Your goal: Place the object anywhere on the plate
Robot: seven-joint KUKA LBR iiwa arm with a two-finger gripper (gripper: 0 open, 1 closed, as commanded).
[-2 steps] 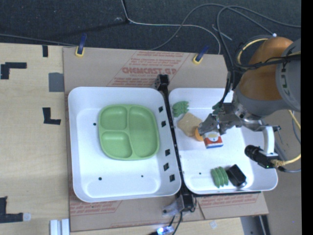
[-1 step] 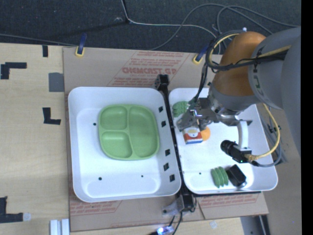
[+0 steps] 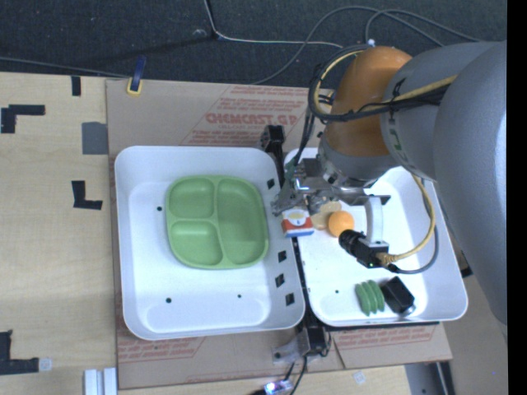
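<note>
Camera view: both white bins are seen from above at a slant, side by side on cardboard.
Left bin (image 3: 136, 245): a green divided plate (image 3: 217, 222) is held near its centre; three compartments are seen, all bare.
Right bin (image 3: 440, 299): the arm is reached in over it from 3 o'clock.
Arm (image 3: 445, 113): grey body, orange band (image 3: 366, 97) above the wrist; much of the bin's upper half is covered by it.
Gripper (image 3: 298, 197): positioned low at the right bin's 9 o'clock edge, just beside the wall shared with the left bin. Finger opening cannot be told, the view being cluttered by wrist hardware.
Small object (image 3: 296, 222): a red, white and blue item is seen directly beneath the gripper, at 6 o'clock from it; whether it is gripped cannot be told.
Orange ball (image 3: 338, 222): lies just at 3 o'clock of the small object, inside the right bin.
Green item (image 3: 370, 297): ribbed, lies at the bin's 6 o'clock end.
Black item (image 3: 399, 295): lies just beside the green item, at its 3 o'clock.
Plate vs objects: all loose objects are located in the right bin, apart from the plate.
</note>
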